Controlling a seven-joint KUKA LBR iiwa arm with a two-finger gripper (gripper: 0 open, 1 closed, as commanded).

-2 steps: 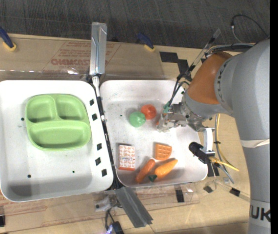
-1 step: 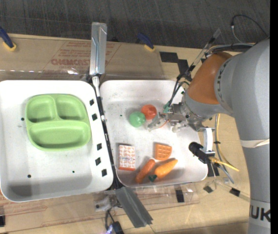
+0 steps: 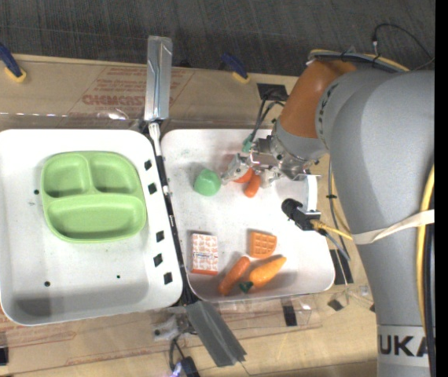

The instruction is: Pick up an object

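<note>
You are looking down on a desk (image 3: 67,81) carrying two shallow white bins side by side. The gripper (image 3: 249,171) is reaching into the right bin (image 3: 302,234) from the right, low over its upper middle. A small orange-red object (image 3: 251,185) is sitting right at the fingertips, but you cannot tell whether the gripper is closing on it or merely hovering beside it, nor how wide it is standing. By my reading, the pick is not yet showing as done: nothing is visibly lifting clear of the bin floor.

A green ball (image 3: 206,182) is lying just beside the gripper, on its left. Nearer the bin's front edge, a small printed box (image 3: 203,253), an orange waffle piece (image 3: 262,243) and two carrots (image 3: 253,273) are clustering, well apart from the gripper. The left bin (image 3: 20,281) is holding a green divided plate (image 3: 93,195). The open room is lying straight upward; the bin divider on the left and the ball are crowding any sideways move.
</note>
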